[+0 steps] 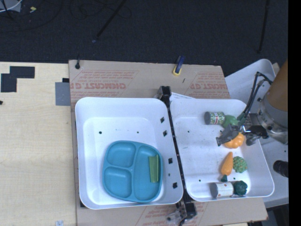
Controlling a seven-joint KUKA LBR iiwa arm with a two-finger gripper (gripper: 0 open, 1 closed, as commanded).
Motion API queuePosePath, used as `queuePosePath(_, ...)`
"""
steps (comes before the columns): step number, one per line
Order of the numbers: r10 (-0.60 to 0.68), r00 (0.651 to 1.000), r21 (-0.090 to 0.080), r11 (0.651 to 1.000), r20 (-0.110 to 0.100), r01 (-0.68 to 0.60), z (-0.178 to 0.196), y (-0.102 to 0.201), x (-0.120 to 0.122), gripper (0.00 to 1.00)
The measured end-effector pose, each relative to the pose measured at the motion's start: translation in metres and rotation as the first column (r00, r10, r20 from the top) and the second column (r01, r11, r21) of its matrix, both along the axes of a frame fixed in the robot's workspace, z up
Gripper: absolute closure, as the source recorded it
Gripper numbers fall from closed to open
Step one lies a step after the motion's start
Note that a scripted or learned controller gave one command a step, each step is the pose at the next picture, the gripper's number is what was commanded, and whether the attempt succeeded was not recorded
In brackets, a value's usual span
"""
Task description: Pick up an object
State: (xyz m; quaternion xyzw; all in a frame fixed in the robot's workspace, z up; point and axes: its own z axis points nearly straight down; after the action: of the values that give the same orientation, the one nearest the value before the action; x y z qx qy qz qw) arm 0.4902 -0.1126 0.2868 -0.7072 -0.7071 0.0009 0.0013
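The gripper [229, 136] hangs over the upper right part of the right bin [200, 145], reaching in from the right. A small orange object [235, 141] lies right at its tip, touching or partly under it; whether it is gripped I cannot tell. Just above sit a small can on its side [215, 118] and a green item [231, 121]. Lower in the same bin lie an orange carrot-like piece [227, 164], a light green broccoli-like piece [240, 164], a grey-and-white cylinder [221, 189] and a dark green item [241, 188].
The left bin [89, 140] holds a blue divided plate [127, 173] with a green stick [154, 168] in its right compartment. A black divider [170, 140] joins the two bins. Cardboard [122, 79] lies under both, and the arm's cables [256, 91] rise at the right.
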Motion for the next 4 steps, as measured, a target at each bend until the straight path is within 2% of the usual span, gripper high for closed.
queuePosePath(1, 0.000, 1.000, 0.001, 1.000, -0.005, 0.000, -0.057, -0.007, 0.005, 0.00)
queuePosePath(4, 0.000, 1.000, 0.001, 1.000, -0.002, 0.000, -0.201, 0.006, 0.001, 0.00)
